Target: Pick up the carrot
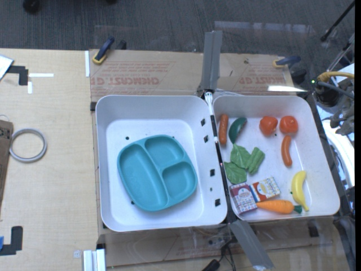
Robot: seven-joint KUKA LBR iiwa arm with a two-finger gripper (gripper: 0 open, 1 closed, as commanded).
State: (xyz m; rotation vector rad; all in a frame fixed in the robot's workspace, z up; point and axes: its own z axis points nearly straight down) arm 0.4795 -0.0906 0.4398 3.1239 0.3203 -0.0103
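Carrot [276, 206] at right bin [322, 130] front wall; box [254, 194] touching behind, banana [299, 188] just right.

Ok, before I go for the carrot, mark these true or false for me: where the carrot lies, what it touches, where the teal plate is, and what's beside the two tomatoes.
1. The carrot lies in the right bin, near its front edge. True.
2. The carrot lies on the teal divided plate. False: the plate is in the left bin and holds no food.
3. The banana lies just right of the carrot's green tip. True.
4. The two tomatoes sit at the front of the bin. False: they sit near its back wall.
5. The carrot lies against the small food boxes. True.
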